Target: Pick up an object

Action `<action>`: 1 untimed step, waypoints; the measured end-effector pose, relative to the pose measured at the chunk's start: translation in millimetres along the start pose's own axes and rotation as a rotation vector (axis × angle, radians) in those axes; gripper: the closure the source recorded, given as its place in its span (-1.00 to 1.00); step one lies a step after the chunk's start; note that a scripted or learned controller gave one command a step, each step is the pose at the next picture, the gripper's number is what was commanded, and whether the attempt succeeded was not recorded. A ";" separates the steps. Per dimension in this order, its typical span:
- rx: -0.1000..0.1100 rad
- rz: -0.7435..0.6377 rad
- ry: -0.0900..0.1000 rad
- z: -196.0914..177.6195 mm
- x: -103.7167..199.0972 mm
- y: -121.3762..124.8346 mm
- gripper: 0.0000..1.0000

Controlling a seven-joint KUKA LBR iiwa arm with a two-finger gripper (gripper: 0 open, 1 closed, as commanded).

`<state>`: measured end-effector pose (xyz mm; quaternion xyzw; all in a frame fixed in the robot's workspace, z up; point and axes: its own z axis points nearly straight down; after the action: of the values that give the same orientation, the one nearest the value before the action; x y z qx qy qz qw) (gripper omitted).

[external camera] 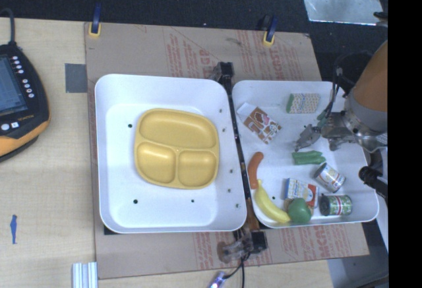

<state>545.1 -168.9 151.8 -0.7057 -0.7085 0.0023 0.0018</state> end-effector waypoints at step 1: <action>0.000 -0.002 0.000 60.6 -4.6 3.2 -1.00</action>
<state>547.9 -173.5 91.2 -0.7050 -0.7092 0.0021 0.0019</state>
